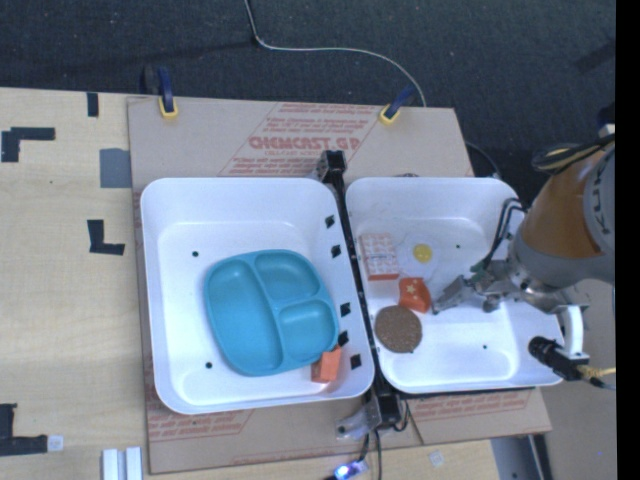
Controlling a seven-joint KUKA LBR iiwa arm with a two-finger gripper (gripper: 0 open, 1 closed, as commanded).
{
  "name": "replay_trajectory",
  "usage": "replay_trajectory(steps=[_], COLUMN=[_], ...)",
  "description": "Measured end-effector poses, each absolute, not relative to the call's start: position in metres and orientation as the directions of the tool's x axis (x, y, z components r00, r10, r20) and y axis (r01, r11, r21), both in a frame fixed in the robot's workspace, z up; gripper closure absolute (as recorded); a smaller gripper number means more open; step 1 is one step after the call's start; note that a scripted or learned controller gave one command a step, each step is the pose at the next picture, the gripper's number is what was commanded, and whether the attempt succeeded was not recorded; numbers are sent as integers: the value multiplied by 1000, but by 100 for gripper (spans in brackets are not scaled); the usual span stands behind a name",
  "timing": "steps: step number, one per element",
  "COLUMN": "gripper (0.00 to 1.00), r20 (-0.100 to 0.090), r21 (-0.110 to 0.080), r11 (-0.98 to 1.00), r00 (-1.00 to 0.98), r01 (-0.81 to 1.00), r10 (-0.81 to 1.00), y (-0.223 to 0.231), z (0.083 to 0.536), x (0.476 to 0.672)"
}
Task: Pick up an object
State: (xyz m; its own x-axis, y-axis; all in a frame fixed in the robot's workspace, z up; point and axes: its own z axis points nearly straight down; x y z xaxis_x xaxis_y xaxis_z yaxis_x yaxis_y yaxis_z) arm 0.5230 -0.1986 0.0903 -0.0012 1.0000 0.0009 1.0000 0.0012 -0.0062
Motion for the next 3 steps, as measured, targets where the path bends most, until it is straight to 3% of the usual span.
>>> replay_trajectory(steps=[1,3], gripper=[100,100], r20=[1,-1], r21=[-3,3], r11=[3,2], r00=[-3,-2], r01=[1000,1000], r10=[1000,1000], y=[-198,-198], z=[103,192], x=[524,518])
